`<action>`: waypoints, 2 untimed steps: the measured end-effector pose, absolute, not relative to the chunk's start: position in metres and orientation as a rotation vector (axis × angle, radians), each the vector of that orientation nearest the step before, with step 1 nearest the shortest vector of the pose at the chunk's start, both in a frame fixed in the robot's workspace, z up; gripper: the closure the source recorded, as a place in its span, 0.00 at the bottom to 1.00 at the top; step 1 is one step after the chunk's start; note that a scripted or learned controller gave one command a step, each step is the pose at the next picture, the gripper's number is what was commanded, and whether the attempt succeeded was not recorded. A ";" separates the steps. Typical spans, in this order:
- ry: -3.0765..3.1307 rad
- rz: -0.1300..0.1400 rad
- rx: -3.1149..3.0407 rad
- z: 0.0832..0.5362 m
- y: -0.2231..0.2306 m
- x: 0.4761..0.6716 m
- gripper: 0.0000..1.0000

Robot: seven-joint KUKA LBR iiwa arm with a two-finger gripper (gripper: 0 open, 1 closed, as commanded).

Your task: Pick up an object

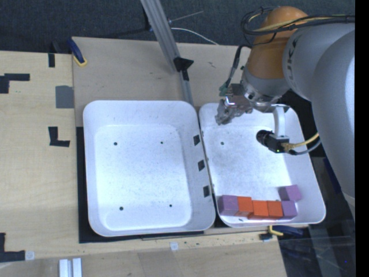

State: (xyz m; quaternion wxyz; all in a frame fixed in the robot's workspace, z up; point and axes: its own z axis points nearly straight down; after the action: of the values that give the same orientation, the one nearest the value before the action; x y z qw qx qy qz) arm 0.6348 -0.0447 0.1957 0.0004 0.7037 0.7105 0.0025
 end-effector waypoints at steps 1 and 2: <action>2.234 0.003 2.212 0.192 0.030 0.663 1.00; 2.231 0.003 2.214 0.192 0.093 0.681 1.00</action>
State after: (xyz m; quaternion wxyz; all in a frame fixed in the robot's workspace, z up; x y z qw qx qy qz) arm 0.6813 0.0933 0.1918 -0.0009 0.7044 0.7098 0.0009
